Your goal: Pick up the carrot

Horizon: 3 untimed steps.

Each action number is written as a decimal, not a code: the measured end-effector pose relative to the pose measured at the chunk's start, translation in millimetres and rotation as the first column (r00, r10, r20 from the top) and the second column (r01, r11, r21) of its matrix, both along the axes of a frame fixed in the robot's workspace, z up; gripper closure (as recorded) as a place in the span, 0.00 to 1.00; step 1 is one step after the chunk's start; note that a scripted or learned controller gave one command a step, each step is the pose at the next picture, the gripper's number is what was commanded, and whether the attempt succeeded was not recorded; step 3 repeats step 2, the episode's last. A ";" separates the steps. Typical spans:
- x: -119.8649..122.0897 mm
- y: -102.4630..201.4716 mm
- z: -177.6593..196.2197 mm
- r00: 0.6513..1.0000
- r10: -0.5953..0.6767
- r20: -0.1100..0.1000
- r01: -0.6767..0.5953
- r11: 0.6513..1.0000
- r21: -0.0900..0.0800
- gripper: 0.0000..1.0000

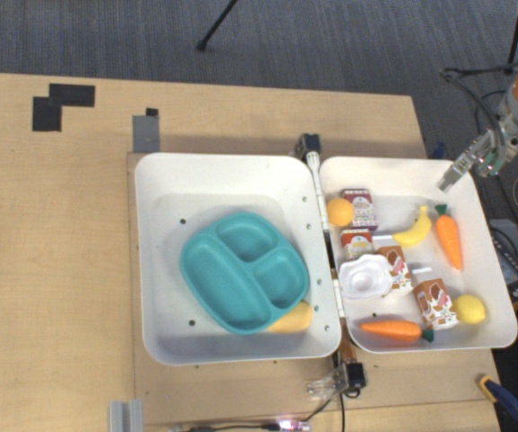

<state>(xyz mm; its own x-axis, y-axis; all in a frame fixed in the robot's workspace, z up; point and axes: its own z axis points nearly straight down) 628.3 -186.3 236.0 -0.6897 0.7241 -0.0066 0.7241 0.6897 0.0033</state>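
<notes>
Carrots lay in the right bin: one carrot stood near its right wall, the leafy end pointing to the far edge, just beside a banana; a second carrot lay along the near edge. The gripper hovered over the far right corner of this bin, apart from everything, and held nothing. How wide its jaws stood, I could not tell. A teal plate rested in the left bin.

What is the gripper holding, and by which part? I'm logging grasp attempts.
Nothing. The gripper hangs over the right bin's upper right rim, apart from the nearest carrot.
</notes>
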 end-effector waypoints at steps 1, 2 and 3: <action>0.0 0.6 -0.5 1.000 0.001 -0.001 -0.001 1.000 0.001 0.00; -5.5 -12.0 -144.7 0.998 -0.061 -0.005 0.061 0.998 0.002 0.00; -5.5 -12.0 -144.7 0.998 -0.061 -0.005 0.061 0.998 0.002 0.00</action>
